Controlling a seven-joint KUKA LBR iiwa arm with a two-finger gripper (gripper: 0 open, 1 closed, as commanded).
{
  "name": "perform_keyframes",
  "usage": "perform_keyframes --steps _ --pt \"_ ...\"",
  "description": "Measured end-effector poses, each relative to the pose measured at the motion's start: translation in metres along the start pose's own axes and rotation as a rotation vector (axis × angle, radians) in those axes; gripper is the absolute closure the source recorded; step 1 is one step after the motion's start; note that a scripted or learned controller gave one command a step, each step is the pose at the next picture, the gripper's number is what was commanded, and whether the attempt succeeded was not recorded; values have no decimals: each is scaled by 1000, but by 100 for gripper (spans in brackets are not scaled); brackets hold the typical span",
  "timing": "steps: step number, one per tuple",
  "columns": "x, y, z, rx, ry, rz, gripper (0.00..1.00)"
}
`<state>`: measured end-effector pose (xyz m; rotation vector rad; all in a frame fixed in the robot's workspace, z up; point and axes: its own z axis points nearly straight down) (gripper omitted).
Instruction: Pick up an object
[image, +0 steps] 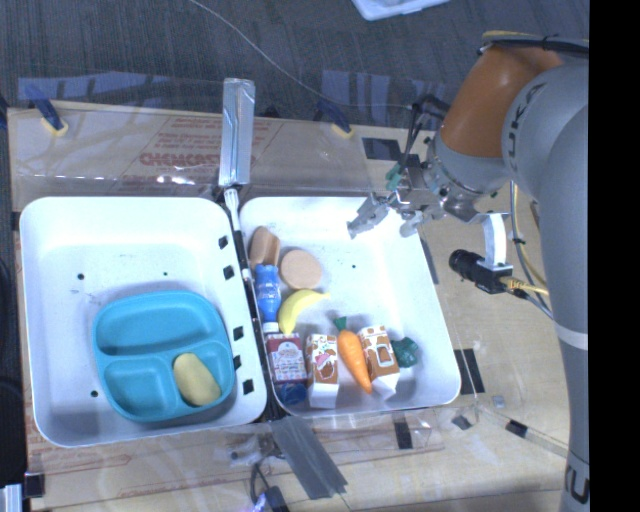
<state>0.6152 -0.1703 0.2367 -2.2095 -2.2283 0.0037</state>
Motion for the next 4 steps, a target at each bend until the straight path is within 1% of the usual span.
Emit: perform_keyframes --steps 1,2,3,4 --pt "72 -89 90 6 2 -158 0" --pt "40 -134 142 -14 -5 -152 0" --pt "40 -133 132 -16 -6 -160 100" --pt "73 -41 22 -10 -1 -149 100"
